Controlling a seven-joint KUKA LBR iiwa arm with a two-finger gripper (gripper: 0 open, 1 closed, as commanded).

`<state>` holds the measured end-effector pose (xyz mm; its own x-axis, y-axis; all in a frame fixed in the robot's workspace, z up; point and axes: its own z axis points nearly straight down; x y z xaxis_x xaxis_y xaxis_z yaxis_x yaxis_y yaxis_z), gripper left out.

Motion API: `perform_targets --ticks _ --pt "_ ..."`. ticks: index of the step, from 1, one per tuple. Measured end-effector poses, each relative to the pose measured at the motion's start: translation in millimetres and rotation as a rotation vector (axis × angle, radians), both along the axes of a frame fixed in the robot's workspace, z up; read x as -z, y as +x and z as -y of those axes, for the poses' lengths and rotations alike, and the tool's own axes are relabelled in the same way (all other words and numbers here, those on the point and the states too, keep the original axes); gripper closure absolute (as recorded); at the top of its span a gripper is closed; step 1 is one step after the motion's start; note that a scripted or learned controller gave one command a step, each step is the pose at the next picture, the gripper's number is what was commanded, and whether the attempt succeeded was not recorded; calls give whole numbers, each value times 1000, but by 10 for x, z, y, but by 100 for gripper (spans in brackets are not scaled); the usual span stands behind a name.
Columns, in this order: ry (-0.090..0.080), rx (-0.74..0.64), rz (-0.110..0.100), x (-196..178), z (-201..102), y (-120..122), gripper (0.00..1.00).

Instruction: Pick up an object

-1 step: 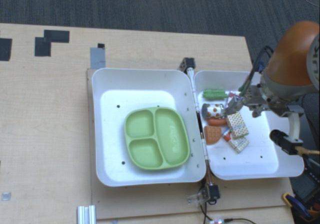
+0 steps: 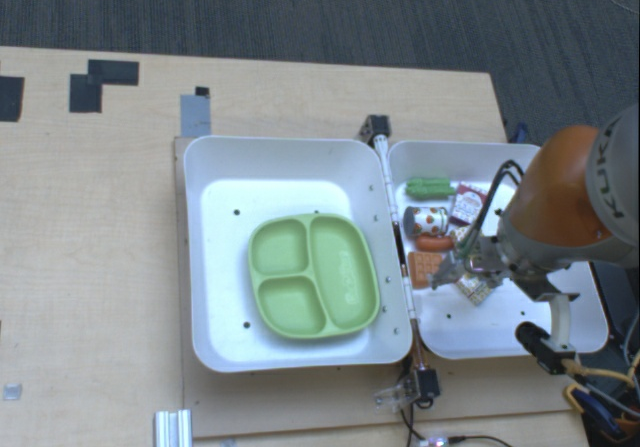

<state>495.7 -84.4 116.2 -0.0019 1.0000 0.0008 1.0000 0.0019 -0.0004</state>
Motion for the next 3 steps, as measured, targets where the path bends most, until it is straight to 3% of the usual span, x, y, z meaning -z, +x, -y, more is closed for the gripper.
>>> perform_targets --ticks 1,2,3 --pt "0 -2 7 -112 -6 22 100" --pt "0 -2 7 -112 -7 21 0" --pt "-9 4 20 264 55 -44 0"
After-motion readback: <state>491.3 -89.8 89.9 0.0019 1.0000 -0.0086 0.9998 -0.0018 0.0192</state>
